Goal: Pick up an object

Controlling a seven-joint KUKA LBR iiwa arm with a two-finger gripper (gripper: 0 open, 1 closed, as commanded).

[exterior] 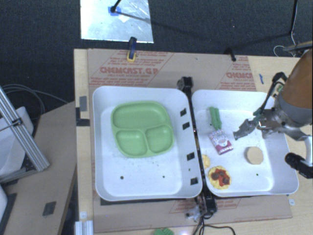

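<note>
Objects for picking lie in the right bin [279,180]: a green stick [214,117] at about 11 o'clock of that bin's floor, a small red-and-white packet [220,142] just below it, a round tan cookie-like disc [254,155] toward 4 o'clock, a small pizza-like toy [219,176] with red topping at 7 o'clock, and a small yellow piece [206,160] against the left wall at about 8 o'clock. The green stick's long axis runs nearly 12 to 6 o'clock, tipped a little toward 11. The packet's long axis runs from about 11 to 5 o'clock, its pale end toward the stick. The arm [299,94] comes in from 3 o'clock, its orange band high at the right edge and the grey wrist below it, slanting down and leftward over the right bin. The gripper [240,131] points toward 9 o'clock, its tip hanging just right of the packet and above-left of the tan disc; nothing shows between the fingers, and whether they stand apart or together I cannot tell. The left bin [105,180] holds a green divided plate [143,129], with one large compartment toward 12 o'clock and two smaller ones toward 6. Both bins rest on a brown printed board [146,65] on the bench.
</note>
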